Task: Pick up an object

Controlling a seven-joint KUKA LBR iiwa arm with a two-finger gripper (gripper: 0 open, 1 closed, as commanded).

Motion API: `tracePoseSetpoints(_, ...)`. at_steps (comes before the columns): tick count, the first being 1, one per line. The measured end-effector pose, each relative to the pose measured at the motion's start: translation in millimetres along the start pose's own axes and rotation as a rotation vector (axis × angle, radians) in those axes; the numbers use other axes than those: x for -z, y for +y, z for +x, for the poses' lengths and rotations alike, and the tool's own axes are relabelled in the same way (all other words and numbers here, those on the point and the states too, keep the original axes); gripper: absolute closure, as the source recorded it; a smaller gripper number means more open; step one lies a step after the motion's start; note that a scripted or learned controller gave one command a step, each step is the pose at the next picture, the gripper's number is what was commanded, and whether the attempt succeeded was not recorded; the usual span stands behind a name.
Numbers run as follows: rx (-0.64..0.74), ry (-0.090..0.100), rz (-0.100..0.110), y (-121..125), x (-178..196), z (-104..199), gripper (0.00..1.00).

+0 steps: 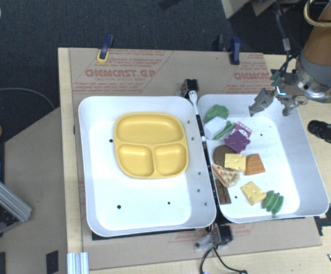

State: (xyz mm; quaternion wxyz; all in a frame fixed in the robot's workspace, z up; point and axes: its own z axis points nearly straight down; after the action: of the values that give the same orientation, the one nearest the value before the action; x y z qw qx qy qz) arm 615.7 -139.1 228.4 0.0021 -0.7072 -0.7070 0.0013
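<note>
While pincer (pixel 274 104) hovers, toys (pixel 239 164) lie below-left.

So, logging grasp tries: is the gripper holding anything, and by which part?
Nothing is held. The gripper hangs with open fingers above the right bin's far end, apart from the toy food.

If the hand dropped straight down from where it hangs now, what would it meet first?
Probably bare white floor at the far end of the right bin. The hand hangs above that end, and the nearest piece, the purple item, sits to its left. Depth is hard to judge.
</note>
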Motion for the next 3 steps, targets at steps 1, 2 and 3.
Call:
tracePoseSetpoints(1,0.000,0.000,0.001,7.5,-58.7,-3.3,0.00)
tracePoseSetpoints(2,-0.001,0.001,0.002,-3.5,-111.4,-3.0,0.00)
tracePoseSetpoints(3,0.001,0.004,-0.009,0.3,-138.4,-1.4,0.00)
